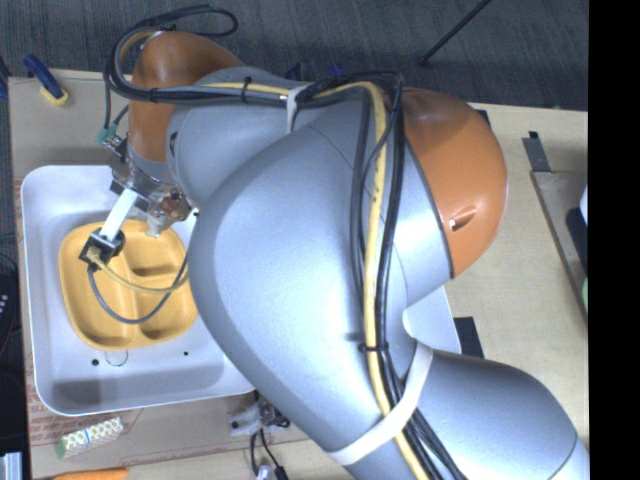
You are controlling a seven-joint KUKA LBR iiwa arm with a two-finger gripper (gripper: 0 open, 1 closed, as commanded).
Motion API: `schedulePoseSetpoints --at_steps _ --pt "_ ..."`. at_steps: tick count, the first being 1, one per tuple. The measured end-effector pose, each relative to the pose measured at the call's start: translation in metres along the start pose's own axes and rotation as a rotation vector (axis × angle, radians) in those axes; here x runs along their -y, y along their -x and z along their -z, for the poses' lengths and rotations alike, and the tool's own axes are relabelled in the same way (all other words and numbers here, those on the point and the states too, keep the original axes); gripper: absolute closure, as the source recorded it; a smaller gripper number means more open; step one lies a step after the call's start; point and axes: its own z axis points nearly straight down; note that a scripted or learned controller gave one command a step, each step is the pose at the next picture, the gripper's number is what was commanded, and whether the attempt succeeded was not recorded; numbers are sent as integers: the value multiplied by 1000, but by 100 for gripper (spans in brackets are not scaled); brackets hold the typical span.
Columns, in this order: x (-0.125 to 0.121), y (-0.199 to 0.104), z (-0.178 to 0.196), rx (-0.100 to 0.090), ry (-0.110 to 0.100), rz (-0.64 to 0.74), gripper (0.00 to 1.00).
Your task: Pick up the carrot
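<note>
No text, label or number is readable.

Grey arm (330, 268) reaches in from right, elbow close to camera; orange-banded wrist (165, 78) at left; end effector (160, 211) seemingly pointing down, part hidden.

- The bench (525, 298) I work at has a pale wooden top. Its far edge meets dark floor (300, 18).
- A shallow white bin (40, 298) sits flat on the bench's left part.
- At the far left corner I note a blue-handled item with a yellow tip (45, 78), lying apart from the bin.
- A small printed packet (90, 435) lies just beside the bin's near edge.
- An orange object (95, 473) lies near the packet and is cut off by the lower edge. I cannot identify it.
- On the right side lie a grey metal bar (540, 158) and a flat black strip (470, 333), well apart.
</note>
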Motion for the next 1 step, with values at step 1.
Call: schedulePoseSetpoints --at_steps 1 --pt "-10 2 72 0 3 -23 100"
